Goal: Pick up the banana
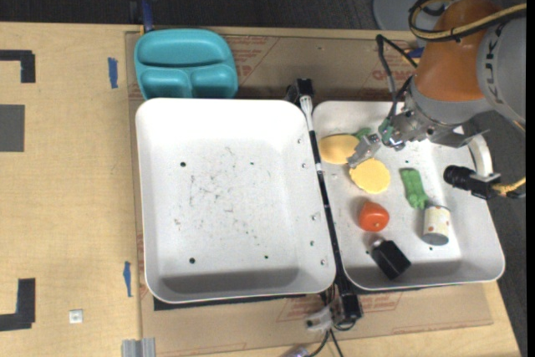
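Two yellow things lie in the right bin. One is a rounded yellow piece near the bin's upper left corner, the other a flatter yellow piece just below and to its right. I cannot tell which of them is the banana. My gripper hangs low between the two, right beside the upper piece and just above the lower one. Nothing is visibly lifted off the bin floor. The arm's orange band and grey wrist reach in from the upper right.
The right bin also holds a green item, a red tomato-like ball, a white cup and a black block. The left bin lies alongside. A teal divided tray sits behind it.
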Robot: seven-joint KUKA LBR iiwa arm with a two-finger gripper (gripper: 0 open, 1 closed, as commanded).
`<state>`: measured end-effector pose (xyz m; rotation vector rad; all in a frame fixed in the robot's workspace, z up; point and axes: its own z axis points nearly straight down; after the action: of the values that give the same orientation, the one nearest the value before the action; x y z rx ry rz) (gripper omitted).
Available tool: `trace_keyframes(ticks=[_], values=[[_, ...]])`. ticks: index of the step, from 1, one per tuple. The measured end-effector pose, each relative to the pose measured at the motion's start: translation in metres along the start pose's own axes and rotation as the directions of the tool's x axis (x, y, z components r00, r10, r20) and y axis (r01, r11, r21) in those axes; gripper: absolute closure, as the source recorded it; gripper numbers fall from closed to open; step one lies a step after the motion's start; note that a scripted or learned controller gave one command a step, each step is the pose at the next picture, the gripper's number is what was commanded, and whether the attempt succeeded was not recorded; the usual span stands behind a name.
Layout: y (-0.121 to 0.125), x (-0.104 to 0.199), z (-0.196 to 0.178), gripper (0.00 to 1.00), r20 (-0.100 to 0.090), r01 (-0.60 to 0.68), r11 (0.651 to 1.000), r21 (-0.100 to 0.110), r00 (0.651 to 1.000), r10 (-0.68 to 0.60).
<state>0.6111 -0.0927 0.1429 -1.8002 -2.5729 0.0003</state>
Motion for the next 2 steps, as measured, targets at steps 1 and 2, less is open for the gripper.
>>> trace_keyframes(ticks=[1, 2], values=[[-0.031, 0.005, 0.038, 0.0, -0.001, 0.197, 0.98, 0.001, 0.98, -0.197], [-0.085, 0.024, 0.055, 0.0, -0.001, -0.063, 0.998, 0.0, 0.998, 0.063]])
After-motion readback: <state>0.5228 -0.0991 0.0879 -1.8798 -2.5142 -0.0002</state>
